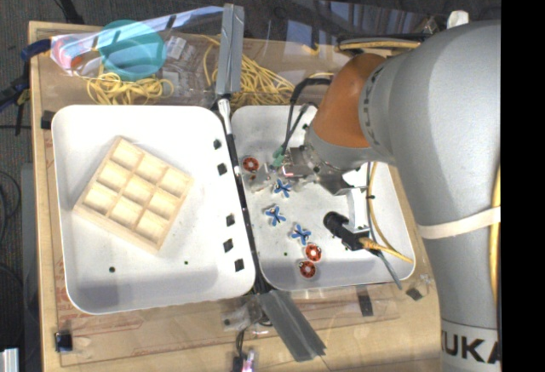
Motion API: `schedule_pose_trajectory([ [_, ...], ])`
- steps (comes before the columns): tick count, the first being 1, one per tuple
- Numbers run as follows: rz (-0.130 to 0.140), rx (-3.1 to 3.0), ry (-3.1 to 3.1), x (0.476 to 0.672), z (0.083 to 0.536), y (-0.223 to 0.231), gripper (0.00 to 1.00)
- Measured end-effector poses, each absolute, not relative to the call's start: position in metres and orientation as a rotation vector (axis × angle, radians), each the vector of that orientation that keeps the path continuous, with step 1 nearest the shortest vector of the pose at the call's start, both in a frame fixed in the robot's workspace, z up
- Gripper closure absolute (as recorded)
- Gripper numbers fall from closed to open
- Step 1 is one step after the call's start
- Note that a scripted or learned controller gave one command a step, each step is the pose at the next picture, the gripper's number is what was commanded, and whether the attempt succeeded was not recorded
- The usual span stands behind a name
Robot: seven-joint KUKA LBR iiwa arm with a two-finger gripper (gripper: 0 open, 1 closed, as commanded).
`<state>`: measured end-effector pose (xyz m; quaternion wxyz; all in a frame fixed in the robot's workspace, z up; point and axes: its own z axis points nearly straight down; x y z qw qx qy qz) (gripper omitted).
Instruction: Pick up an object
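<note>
Large grey KUKA arm [443, 149] with orange band, reaching over right white bin [387, 191]. Gripper [288, 164] low at the bin's upper left; finger state cannot be told. Beside it: small blue cross-shaped jacks [282, 188], red-brown rings [249, 164]. Left white bin [85, 277]: tan wooden gridded block [134, 193].

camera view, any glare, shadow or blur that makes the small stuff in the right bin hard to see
Camera view: light is even and soft, with no strong glare on the shallow white right bin; the big grey arm looms close and slightly soft, covering the bin's upper right; the small blue cross-shaped pieces and red rings are small and a little fuzzy; the gripper sits in the arm's shade, its details murky.
</note>
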<state>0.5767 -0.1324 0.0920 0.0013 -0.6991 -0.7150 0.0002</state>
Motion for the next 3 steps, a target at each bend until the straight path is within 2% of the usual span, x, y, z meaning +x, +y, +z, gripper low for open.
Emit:
schedule_pose_trajectory([
  [1,0.001,-2.150,-2.288,0.619,0.092,-0.138,0.00],
  [2,0.000,-2.140,-2.298,0.620,0.104,-0.136,1.00],
  [3,-0.001,-2.140,-2.298,0.620,0.104,-0.135,0.00],
])
